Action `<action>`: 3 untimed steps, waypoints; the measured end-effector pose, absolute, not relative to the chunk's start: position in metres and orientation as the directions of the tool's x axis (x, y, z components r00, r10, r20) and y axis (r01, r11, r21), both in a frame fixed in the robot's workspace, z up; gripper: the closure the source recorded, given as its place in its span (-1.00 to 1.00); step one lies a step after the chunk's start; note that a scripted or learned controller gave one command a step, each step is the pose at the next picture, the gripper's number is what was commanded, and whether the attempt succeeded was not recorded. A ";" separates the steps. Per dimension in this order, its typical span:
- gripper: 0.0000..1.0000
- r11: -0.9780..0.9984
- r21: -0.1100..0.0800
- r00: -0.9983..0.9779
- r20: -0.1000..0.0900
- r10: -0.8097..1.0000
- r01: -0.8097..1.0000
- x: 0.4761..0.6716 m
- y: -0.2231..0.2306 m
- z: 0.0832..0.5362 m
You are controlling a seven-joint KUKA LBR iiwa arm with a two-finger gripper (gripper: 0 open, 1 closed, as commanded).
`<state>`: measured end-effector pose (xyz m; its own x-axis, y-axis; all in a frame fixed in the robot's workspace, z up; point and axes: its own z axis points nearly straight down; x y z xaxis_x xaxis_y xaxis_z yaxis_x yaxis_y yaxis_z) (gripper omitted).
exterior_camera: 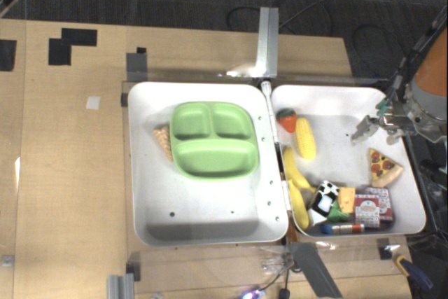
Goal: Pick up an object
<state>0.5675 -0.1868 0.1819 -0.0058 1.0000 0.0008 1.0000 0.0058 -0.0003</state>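
Note:
My gripper (379,132) hangs over the right side of the right bin (329,105), its fingers (363,129) open with nothing between them. A pizza slice (383,168) lies just below it in the view. Along the bin's left wall lie a yellow corn cob (305,138), a small red and green vegetable (286,120) and a banana (296,187). At the front sit a black and white toy (323,199), a yellow cheese wedge (346,198), a red box (372,209) and a marker (343,227).
The left bin (150,171) holds a green divided plate (213,139) with a tan waffle-like piece (163,142) poking out from its left edge. A metal post (268,42) stands behind the wall between the bins. The middle of the right bin shows bare white floor.

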 end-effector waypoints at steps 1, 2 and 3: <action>-1.00 0.052 0.002 -0.052 0.000 0.999 0.999 0.618 -0.159 0.205; -1.00 0.016 -0.001 -0.016 0.001 1.000 1.000 0.621 -0.095 0.107; 1.00 0.019 0.000 -0.019 0.003 1.000 1.000 0.623 -0.094 0.115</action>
<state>0.6232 -0.0938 0.1154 -0.0191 0.9998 0.0027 0.9998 0.0191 -0.0001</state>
